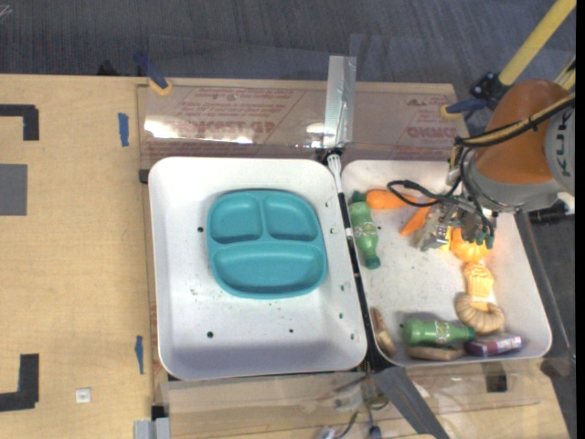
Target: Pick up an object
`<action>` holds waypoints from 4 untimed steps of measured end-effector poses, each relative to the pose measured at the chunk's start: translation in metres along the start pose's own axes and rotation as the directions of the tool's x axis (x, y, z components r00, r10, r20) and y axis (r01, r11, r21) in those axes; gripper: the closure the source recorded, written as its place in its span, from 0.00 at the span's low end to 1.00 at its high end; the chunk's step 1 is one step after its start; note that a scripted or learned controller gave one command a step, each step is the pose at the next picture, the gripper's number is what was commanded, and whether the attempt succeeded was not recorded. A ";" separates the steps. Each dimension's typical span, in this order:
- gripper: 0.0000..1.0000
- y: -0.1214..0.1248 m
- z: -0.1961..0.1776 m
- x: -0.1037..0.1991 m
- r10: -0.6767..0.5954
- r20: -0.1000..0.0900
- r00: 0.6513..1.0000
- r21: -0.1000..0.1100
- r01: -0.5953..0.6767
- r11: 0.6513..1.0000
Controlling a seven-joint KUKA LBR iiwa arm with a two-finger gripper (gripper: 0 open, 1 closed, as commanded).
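My gripper (437,234) hangs low over the upper middle of the right bin (535,291), under the orange-banded wrist. Just left of it lie an orange carrot-like piece (416,219) and another orange piece (384,199). A green bottle (364,231) rests along the bin's left wall. Right below the gripper sits an orange-yellow toy (473,250), with a pale yellow one (482,283) beneath it. Along the front lie a bread-like roll (480,315), a second green bottle (437,330) on its side, and a purple item (498,344).
The left bin (174,273) holds a teal divided plate (267,241). A metal post (340,99) stands behind the seam between the bins. A small brown item (384,341) lies in the right bin's front left corner. Cables trail from the wrist.
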State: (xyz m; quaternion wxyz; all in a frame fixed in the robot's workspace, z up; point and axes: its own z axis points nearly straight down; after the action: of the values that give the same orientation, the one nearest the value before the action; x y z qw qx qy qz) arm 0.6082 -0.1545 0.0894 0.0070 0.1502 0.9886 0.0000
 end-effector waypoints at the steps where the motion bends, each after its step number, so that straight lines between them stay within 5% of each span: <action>1: 1.00 0.079 -0.104 -0.008 -0.047 0.006 0.999 -0.005 0.047 0.999; 2: 1.00 0.024 0.000 0.009 -0.295 -0.002 0.956 -0.001 0.295 0.956; 3: 1.00 0.082 -0.180 0.021 -0.233 0.008 0.972 -0.002 0.233 0.972; 4: 1.00 0.082 -0.097 0.065 -0.744 -0.007 0.668 -0.009 0.744 0.668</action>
State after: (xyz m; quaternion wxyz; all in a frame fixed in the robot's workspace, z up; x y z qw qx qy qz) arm 0.5692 -0.0571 0.1852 0.0017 -0.2655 0.9641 0.0007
